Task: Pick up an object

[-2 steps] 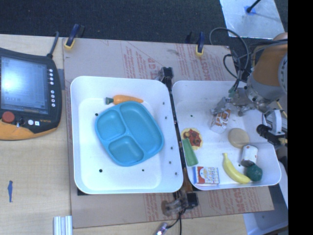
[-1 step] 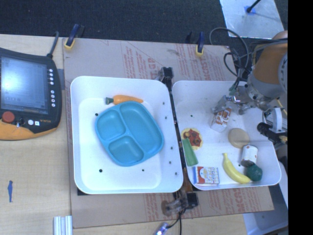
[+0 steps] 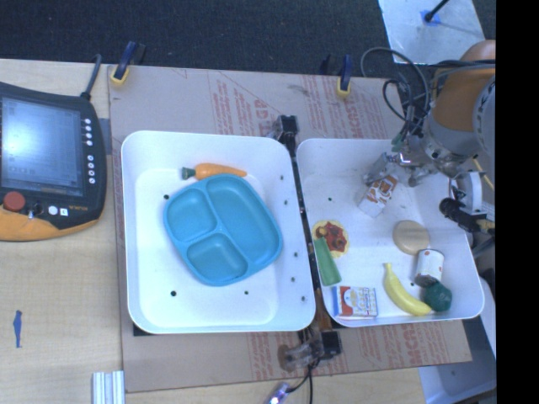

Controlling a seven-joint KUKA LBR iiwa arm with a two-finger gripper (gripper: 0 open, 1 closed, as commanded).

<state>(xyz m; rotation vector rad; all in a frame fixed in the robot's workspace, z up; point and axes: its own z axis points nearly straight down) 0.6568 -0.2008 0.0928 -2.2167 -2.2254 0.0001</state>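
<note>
Reaching in from the right, the grey arm with its orange band hangs over the far part of the right bin (image 3: 307, 225), and its gripper (image 3: 383, 175) sits low above a small white and orange carton (image 3: 378, 194) that lies tilted on the bin floor. The fingers look to stand on either side of the carton's far end, but the slanted view is too cluttered with cables and metal to tell whether they are apart or closed on it.

Nearer in the same bin lie a beige oval stone-like piece (image 3: 410, 236), a small white can (image 3: 429, 267), a dark green lump (image 3: 438, 296) touching a banana (image 3: 403, 291), a flat white box with a red and blue print (image 3: 355, 301), a green stick (image 3: 327, 261) and a round yellow and red piece (image 3: 331, 236) near the left wall.

The left bin (image 3: 143, 225) holds a blue divided plate (image 3: 221, 228) with a toy carrot (image 3: 216, 172) just beyond its far edge. A teach pendant (image 3: 46, 162) rests on the bench at far left.
</note>
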